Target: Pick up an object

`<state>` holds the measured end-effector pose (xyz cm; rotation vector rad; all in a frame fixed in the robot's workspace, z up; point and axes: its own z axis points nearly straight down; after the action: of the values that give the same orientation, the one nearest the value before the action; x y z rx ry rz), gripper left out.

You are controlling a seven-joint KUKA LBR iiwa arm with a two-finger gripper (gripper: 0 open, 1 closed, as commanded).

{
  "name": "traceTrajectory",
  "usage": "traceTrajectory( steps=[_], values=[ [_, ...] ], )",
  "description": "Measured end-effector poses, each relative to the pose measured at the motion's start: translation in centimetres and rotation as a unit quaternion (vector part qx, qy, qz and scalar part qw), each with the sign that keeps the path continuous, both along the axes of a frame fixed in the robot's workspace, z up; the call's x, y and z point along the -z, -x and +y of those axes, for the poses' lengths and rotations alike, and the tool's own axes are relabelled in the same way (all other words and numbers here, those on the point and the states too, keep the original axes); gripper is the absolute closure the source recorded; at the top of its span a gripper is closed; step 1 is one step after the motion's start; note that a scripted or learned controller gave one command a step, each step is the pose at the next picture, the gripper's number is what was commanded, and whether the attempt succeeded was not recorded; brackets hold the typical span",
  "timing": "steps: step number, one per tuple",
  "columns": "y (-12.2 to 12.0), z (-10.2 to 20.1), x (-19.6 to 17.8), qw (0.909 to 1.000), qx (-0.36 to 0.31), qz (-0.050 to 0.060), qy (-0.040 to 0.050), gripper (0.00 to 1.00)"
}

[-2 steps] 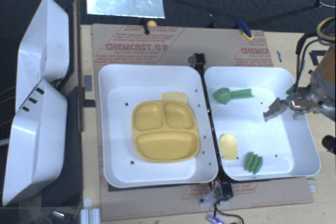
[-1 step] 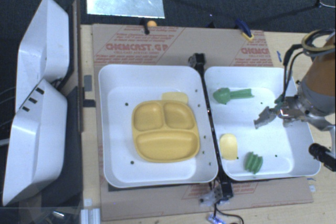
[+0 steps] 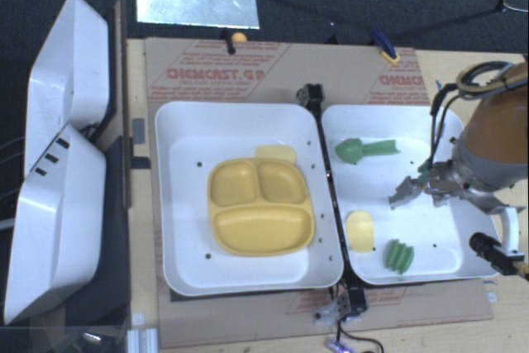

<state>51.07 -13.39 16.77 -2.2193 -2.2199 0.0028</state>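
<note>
Seen from above at a slant, a grey robot arm with an orange band is reaching in from the right side, over the right of two shallow white bins sitting side by side on a tabletop covered with printed cardboard. Its hand is hanging over the middle of the right bin, pointing toward the divide between the bins. Whether the hand is clenched or released cannot be told, and nothing is showing between its tips.

Three objects are lying loose in this bin. A green scoop-shaped piece is lying beyond the hand, toward the far wall. A pale yellow block is lying nearer the camera than the hand and toward the left bin. A small ridged green piece is lying just beside that block, on the near side of the hand.

The left bin is holding a yellow divided plate with a pale yellow piece touching its far edge, well apart from the hand.
</note>
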Motion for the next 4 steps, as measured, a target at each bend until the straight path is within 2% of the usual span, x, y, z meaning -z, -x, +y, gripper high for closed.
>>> traceTrajectory(
  steps=[1, 2, 3, 4],
  values=[
    [1.0, -0.2, 4.9, 1.0000, 0.000, 0.000, -0.0001, 0.00],
    [0.9, -0.2, 3.6, 1.0000, 0.000, -0.002, 0.0004, 1.00],
    [1.0, 0.4, -2.4, 1.0000, 0.000, -0.004, 0.0006, 1.00],
    [0.9, 0.4, -5.8, 1.0000, 0.000, -0.003, 0.0006, 1.00]
  ],
)
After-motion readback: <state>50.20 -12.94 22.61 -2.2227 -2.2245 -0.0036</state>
